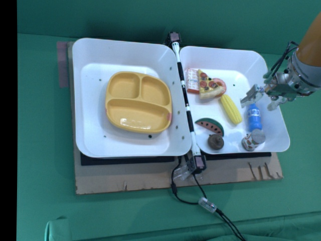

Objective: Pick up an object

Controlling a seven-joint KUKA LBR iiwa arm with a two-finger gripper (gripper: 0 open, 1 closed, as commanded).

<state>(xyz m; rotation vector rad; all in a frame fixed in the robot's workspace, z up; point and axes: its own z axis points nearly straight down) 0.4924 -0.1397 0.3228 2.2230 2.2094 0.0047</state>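
While the arm (306, 59) is reaching in from the right, its gripper (262, 97) is hanging over the right bin (235, 59), fingers spread open and gripping nothing, just above the blue bottle (254, 117) lying beside the corn (230, 108).

Pincer (262, 97) above blue bottle (254, 117), right bin (235, 59)
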